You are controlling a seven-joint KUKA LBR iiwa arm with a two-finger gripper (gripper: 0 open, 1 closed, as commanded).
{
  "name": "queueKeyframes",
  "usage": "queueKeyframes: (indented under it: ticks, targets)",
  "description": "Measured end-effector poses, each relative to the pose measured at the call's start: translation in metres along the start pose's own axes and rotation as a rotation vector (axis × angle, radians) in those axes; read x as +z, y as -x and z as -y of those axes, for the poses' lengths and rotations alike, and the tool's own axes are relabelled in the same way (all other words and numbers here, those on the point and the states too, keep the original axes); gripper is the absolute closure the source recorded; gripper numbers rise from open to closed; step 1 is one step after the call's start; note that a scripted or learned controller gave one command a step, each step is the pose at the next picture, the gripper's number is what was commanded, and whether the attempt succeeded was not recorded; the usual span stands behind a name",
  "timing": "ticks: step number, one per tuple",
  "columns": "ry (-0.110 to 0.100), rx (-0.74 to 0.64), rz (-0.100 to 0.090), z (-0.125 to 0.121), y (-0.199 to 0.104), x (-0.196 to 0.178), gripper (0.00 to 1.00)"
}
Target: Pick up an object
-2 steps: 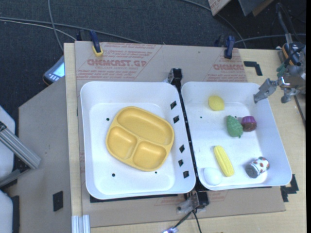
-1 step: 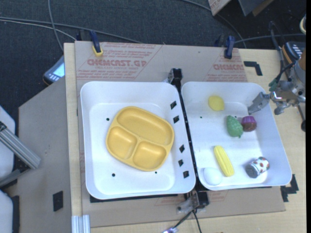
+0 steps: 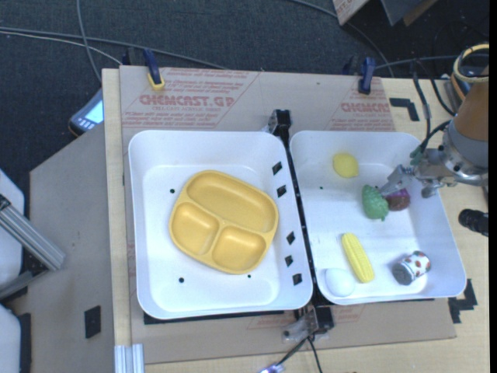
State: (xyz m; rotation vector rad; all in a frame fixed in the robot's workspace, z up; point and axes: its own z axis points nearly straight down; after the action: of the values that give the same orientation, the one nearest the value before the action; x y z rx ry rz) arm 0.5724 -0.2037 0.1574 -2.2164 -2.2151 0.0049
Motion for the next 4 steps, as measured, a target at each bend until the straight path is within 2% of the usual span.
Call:
queueKeyframes:
  ticks: [1,2,3,4]
  targets:
    - [0.002,0.0,-0.001,0.01,0.002,0.049,0.0]
    - [0.008,0.0,0.002,0.008,0.002,0.036,1.0]
    - [0.016,-0.002,0.006,0.006,0.0,-0.029,1.0]
    - [0.015,-0.002,0.006,0.005,0.001,-0.075,1.0]
